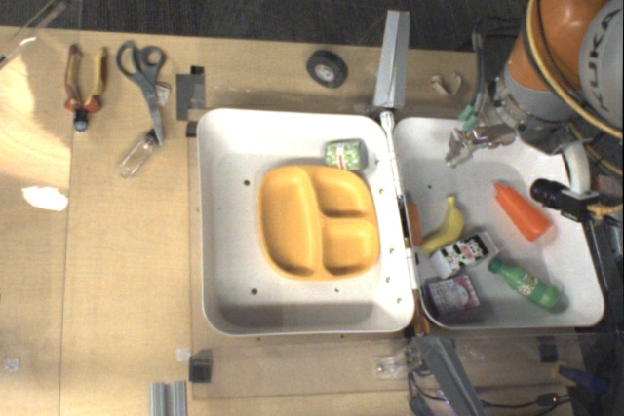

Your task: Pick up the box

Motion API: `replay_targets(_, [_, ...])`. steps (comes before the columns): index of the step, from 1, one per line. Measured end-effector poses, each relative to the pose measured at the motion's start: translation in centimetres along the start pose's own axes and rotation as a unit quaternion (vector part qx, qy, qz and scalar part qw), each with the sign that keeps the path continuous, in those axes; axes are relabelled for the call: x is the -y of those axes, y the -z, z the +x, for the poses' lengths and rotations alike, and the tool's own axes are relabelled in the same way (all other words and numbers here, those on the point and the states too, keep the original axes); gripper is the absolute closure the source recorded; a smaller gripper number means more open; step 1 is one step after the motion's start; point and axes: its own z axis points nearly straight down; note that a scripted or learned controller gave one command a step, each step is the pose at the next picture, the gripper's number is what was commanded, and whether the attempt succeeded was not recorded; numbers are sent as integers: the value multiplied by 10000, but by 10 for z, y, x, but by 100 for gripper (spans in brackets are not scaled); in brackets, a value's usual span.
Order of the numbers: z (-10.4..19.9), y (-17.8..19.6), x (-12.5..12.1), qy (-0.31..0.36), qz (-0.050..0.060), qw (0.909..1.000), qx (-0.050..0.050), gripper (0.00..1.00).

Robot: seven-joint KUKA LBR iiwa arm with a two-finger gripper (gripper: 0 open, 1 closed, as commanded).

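1. Arm [575,24]: bulky, sits over the right bin's [589,315] far corner. Reach to the box goes down and across most of that bin, so a sloppy path could sweep the contents.
2. Left bin [224,292] w/ yellow tray [317,219]: not in play. The shared wall betw. the bins is close to the target, so a wide approach may clip it.
3. Banana [444,227]: its tip lies just beside the box, maybe touching. Likely to get pinched along w/ it or shoved aside, which rotates the box.
4. Green bottle [526,283]: near the box's right side. It's round, so it rolls if nudged and could push the box off pose.
5. Orange carrot-like item [522,211]: lies betw. pincer and box on the direct line. Risk of contact on descent.
6. Purple packet [453,292]: just in front of the box and boxy too, so a wrong-target risk. Same for the small green-white pack [344,154] in the left bin.
7. Box [461,252]: small, white w/ dark print, lies flat at an angle in the right bin's near-left part, crowded on 3 sides. Low profile means an easy miss or slip.
8. Pincer [478,136]: hangs over the right bin's far end, well apart from the box, holding nothing visible. Spread or pressed together: can't tell, too small and blurred.
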Motion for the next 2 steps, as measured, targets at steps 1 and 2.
replay_targets(1, [113,-29,-17,552,10,9985,-15,100])
replay_targets(2, [91,27,3,2602,-12,9656,-5,100])
